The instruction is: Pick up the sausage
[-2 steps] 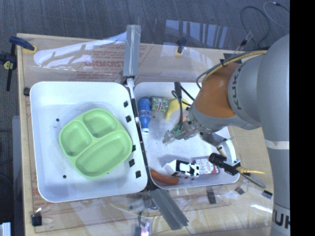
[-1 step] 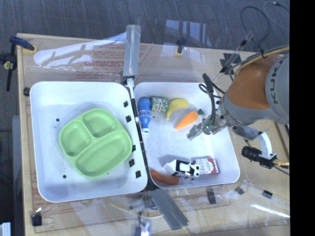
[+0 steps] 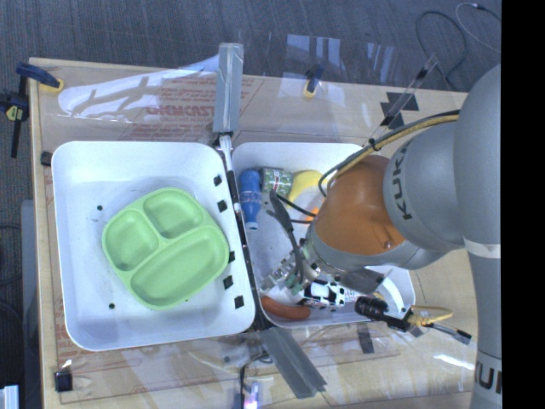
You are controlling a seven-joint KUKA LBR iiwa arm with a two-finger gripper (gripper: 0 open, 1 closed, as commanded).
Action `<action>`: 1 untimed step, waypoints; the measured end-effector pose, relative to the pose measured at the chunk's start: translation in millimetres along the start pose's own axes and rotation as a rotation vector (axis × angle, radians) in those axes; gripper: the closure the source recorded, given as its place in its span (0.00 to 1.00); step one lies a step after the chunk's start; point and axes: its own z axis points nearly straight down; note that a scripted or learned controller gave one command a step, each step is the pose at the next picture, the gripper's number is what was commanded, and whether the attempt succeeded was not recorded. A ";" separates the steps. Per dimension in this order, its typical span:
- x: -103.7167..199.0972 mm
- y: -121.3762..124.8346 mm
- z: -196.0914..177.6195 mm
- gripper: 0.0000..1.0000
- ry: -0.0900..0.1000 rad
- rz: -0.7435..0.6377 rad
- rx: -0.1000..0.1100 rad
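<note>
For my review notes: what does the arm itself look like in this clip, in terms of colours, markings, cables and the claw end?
The arm is bulky, rounded and grey, with white KUKA lettering on its side. A glossy orange band wraps the section above the wrist. A yellow cable and thin black ones loop along its top. The claw end is a small cluster of black and metallic parts, too cluttered to make out finer detail.

the right bin (image 3: 255, 156) is crowded, a blue bottle (image 3: 249, 196), a yellow piece (image 3: 305, 183) and the arm (image 3: 400, 203) blocking it, while the left bin (image 3: 77, 169) stays open around its green plate (image 3: 166, 247).
</note>
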 end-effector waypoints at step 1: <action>-42.7 -29.8 -128.3 1.00 -0.005 -0.452 -0.002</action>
